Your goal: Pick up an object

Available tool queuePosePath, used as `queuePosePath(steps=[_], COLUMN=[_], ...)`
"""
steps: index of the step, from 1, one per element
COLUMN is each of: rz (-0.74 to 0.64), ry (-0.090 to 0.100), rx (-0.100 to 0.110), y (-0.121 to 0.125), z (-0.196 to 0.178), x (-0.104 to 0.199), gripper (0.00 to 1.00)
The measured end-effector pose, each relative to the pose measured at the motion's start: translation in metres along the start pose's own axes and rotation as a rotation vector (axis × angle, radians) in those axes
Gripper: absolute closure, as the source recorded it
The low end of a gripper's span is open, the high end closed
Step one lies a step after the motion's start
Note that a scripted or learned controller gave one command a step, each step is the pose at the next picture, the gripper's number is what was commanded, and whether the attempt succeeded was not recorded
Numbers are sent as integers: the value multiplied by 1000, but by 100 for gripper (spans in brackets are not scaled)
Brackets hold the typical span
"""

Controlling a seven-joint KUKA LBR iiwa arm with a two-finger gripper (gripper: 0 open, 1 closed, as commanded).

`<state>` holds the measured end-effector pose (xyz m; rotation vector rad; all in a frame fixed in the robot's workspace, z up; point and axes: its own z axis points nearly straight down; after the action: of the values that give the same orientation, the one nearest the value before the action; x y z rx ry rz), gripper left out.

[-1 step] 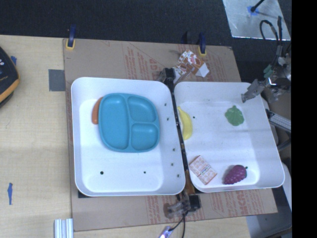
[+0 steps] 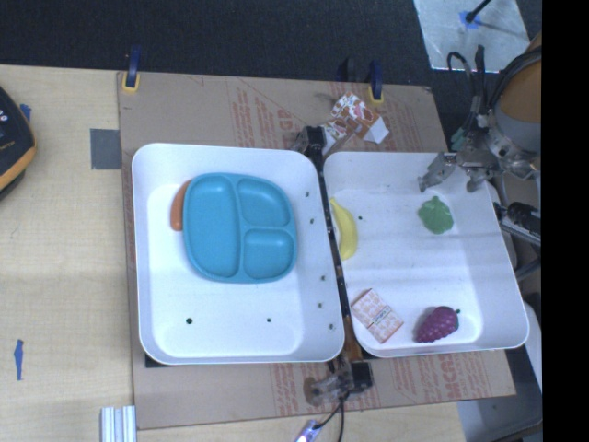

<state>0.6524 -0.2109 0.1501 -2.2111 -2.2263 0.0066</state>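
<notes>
The right bin (image 2: 479,274) holds a green lumpy toy (image 2: 435,215), a yellow banana (image 2: 346,230) against its left wall, a purple grape bunch (image 2: 436,324) and a small red-patterned packet (image 2: 375,315) near the front. My gripper (image 2: 451,179) hangs at the bin's back right, just above and behind the green toy, apart from it. Its two fingers stand spread open with nothing between them.
The left bin (image 2: 230,330) holds a blue divided plate (image 2: 241,227) with an orange object (image 2: 176,208) poking out from under its left edge. A crumpled wrapper (image 2: 354,118) lies on the cardboard behind the bins.
</notes>
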Motion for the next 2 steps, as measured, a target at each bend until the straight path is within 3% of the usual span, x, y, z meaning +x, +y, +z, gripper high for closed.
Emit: queuePosePath(steps=[1,2], rz=[1,1], ry=[-1,1], rx=[-1,-6], y=[-23,-66], z=[36,-94], x=[9,81], gripper=[0,0])
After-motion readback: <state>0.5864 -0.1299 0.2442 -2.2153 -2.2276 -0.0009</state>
